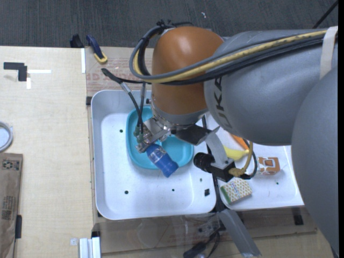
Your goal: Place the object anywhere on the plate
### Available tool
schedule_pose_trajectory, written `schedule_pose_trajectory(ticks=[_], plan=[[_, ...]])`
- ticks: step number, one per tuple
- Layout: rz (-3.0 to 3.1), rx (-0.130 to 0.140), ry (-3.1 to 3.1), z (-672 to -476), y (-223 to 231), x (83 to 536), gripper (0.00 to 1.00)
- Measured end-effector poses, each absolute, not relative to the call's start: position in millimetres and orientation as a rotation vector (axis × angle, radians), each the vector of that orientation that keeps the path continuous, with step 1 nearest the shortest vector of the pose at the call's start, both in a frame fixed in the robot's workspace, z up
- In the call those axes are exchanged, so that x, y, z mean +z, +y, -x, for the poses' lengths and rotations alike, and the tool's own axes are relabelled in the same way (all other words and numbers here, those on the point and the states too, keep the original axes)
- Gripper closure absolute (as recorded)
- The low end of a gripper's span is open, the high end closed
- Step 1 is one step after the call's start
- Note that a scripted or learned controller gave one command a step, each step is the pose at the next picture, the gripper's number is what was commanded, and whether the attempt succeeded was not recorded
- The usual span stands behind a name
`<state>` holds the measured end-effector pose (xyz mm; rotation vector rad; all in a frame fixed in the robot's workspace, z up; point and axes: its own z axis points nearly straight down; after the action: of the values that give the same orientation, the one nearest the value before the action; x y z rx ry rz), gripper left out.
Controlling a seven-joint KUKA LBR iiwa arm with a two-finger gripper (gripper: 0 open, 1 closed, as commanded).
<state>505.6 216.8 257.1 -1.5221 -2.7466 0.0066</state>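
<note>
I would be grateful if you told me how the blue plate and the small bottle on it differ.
The blue plate is pale blue and lies flat in the left bin; the bottle is clear with a darker blue cap and lies on its side. The plate is far broader than the bottle. Both sit under the tool.

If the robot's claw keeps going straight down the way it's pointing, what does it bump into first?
Probably the small blue bottle, which lies right at the tip of the gripper, over the blue plate. The plate comes next, in the left white bin. Depth is hard to judge from above.
</note>
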Motion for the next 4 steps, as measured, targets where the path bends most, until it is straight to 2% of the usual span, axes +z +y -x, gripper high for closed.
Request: schedule_pose_trajectory(ticks=[1, 2, 3, 4], plan=[[1.522, 0.007, -2.747, -505.6, 216.9, 257.1, 0.00], [1.522, 0.012, -2.746, -506.8, 215.6, 264.7, 1.00], [1.436, 0.007, -2.792, -486.7, 218.1, 210.4, 1.00], [1.361, 0.007, -2.829, -477.8, 196.6, 184.1, 1.00]])
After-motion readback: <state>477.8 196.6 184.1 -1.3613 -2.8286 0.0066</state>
